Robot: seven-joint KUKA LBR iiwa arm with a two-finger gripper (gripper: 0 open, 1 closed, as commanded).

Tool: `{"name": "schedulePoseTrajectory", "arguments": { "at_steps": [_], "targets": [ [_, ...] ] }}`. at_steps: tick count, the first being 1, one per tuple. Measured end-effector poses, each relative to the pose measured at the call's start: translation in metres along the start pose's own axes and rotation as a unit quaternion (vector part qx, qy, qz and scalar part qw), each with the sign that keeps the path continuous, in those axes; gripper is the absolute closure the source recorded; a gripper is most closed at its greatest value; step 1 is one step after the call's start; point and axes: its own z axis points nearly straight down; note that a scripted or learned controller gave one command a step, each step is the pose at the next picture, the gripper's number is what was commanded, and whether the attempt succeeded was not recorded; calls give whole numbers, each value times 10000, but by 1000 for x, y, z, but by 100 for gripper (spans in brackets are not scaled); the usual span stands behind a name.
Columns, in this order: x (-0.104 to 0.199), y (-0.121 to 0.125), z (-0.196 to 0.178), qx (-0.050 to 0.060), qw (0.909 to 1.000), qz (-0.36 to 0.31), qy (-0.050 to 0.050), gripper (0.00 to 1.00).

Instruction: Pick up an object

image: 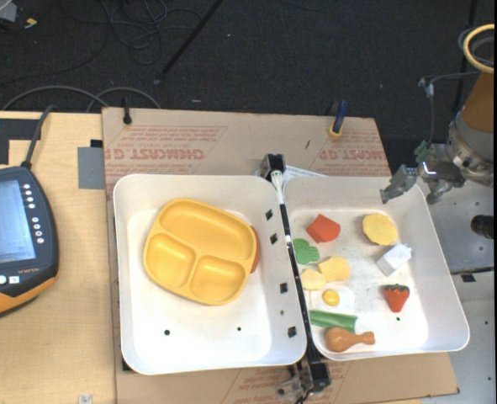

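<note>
The right bin [441, 310] holds several toy foods: a red piece [323, 228], a yellow lemon-like piece [379, 229], a white-grey block [393, 257], a strawberry [396, 296], a green leafy piece [303, 251], a pale yellow piece [330, 271], a fried egg [332, 297], a green pod [332, 318] and a drumstick [347, 338]. My gripper [416, 190] hovers over the bin's far right corner, above and right of the lemon piece. It is open, with nothing between its fingers.
A yellow divided plate [200, 251] lies in the left bin [139, 310]. A black clamp strip [286, 259] joins the two bins. A teach pendant [8, 234] rests at the left on the bench. A blue clip [339, 118] stands behind the bins.
</note>
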Motion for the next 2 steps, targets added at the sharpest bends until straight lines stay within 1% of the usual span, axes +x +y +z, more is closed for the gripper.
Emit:
{"name": "schedulePoseTrajectory", "arguments": {
  "at_steps": [1,2],
  "targets": [
    [61,-57,21,24,10000,-10,15,0],
    [107,-85,65,40,10000,-8,17,0]
  ]
}}
